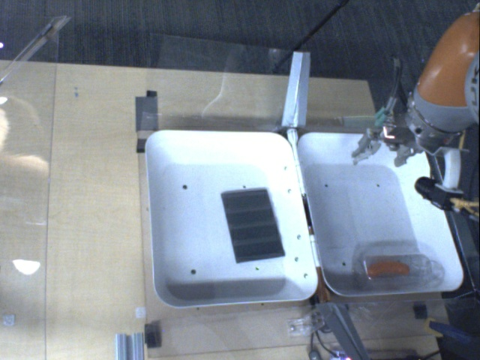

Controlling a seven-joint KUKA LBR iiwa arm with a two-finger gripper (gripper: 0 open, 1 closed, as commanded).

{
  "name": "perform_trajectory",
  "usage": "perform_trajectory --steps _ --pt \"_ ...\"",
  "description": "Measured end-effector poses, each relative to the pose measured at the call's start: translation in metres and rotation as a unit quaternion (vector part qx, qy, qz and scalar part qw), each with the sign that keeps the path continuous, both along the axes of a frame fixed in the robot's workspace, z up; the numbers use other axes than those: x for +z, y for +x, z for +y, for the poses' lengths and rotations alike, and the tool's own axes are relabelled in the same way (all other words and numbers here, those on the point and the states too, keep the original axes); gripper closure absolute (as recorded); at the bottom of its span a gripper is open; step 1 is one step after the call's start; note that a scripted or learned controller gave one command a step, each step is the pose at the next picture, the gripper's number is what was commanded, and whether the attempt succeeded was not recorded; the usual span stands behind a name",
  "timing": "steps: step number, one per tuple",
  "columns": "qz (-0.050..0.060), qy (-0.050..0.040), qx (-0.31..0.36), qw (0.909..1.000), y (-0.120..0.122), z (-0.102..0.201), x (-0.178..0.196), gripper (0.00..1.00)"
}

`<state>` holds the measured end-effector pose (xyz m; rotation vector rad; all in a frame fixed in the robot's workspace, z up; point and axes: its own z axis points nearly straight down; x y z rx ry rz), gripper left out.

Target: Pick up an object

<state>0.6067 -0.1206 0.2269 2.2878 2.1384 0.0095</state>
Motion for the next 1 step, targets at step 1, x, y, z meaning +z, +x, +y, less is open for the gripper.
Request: perform_trajectory --steps 1 --pt "0.003 0.0014 -0.012 0.9999 -0.0883 -0.0163 -0.1339 0.0"
